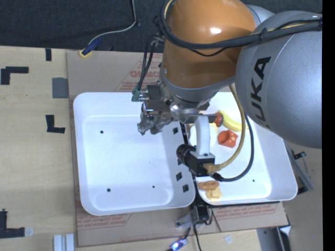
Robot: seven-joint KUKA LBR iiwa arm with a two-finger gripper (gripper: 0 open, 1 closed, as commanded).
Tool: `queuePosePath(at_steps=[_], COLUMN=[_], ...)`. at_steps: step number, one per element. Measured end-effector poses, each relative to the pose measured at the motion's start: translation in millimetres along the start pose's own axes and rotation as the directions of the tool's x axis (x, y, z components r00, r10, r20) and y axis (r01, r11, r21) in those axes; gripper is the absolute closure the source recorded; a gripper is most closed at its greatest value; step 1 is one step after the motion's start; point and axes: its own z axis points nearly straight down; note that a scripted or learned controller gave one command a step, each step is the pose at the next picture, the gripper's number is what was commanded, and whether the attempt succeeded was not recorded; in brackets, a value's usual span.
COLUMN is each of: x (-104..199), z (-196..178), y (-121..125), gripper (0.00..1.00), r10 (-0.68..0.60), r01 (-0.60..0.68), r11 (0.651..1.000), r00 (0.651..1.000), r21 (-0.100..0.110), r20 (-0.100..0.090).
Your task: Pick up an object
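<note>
The gripper (150, 120) hangs low over the far right corner of the left bin (125, 163), close to the wall where the two bins meet. It is seen from above and partly under the wrist, so I cannot tell whether it is released or clenched, and nothing shows in its grasp. The white floor of the bin just beneath it looks bare apart from a few small dark marks. Above it the wrist widens into the orange band (209, 30), and the grey arm (285, 82) runs off to the right, covering much of the right bin (261, 179). All the candidates for picking lie in that bin. A yellow curved piece (233, 123) lies near its far side with a red piece (227, 138) just beside it, and a small orange piece (210, 185) and a pale yellow piece (214, 194) lie together in its near left corner. By my reading the pick is not yet made: the gripper is positioned over a spot with no object, well apart from every piece. The next move calls for carrying it across the dividing walls, lining it up over one piece, and descending squarely. The red piece looks a fair choice. The near pair sits tight against the bin wall, which could block a clean closure.
</note>
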Motion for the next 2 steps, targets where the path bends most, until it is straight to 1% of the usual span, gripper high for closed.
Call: queuePosePath(at_steps=[1, 2], x=[55, 52], z=[-11, -168], y=[4, 37], gripper=[1.00, 1.00], r10=[-0.001, 0.001], r01=[0.001, -0.001], r11=[1.000, 1.000], r00=[1.000, 1.000], r21=[-0.005, -0.021], r20=[-0.002, -0.009])
